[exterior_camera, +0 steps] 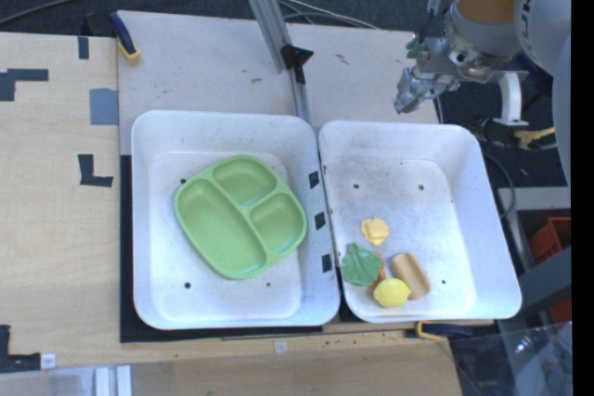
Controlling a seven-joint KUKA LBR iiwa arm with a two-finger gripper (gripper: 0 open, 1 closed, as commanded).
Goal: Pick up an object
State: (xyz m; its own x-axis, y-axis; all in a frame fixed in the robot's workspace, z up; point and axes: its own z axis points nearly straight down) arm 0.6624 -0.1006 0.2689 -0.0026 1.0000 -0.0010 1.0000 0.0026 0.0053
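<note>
Small toy foods lie at the near end of the right bin (464,162): a pale yellow piece (374,230), a green leafy piece (360,265), a tan bread-like piece (409,274) and a yellow lemon (391,293). My gripper (408,95) hangs above the far edge of the right bin, well away from them, and nothing shows between its fingers. The left bin (153,199) holds a green divided plate (240,215).
A slanted metal pole (264,0) with a black clamp runs down to the gap between the bins. A blue and yellow clamp (124,36) sits at the bench's far left. Cables trail across the dark floor behind.
</note>
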